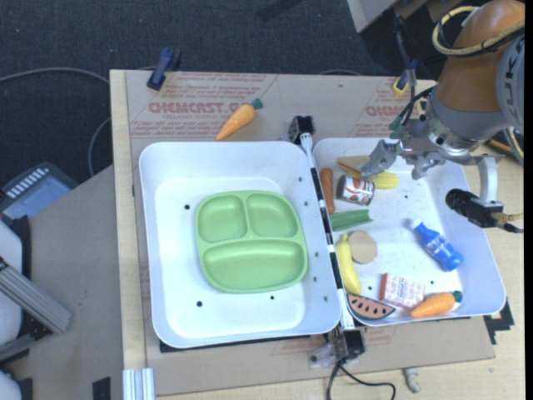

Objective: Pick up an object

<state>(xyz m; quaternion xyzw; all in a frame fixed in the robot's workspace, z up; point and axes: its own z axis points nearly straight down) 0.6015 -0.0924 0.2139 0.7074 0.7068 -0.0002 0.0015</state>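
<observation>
Bins sit side by side on the bench. At nine o'clock, the left bin (162, 223) holds a green divided plate (250, 242). At three o'clock, the right bin (487, 261) holds the clutter: a red can (356, 192), a yellow piece (386, 181) beside it, a blue bottle (437, 246), a banana (346, 265), a tan disc (363, 247), a watermelon slice (369, 308), a carrot (433, 305) and a red-and-white packet (402, 290). Another carrot (236, 120) lies on the bench at twelve o'clock, outside both bins. The gripper (404, 161) hangs over the right bin's far end, just above the yellow piece; its fingers look spread, with nothing between them.
</observation>
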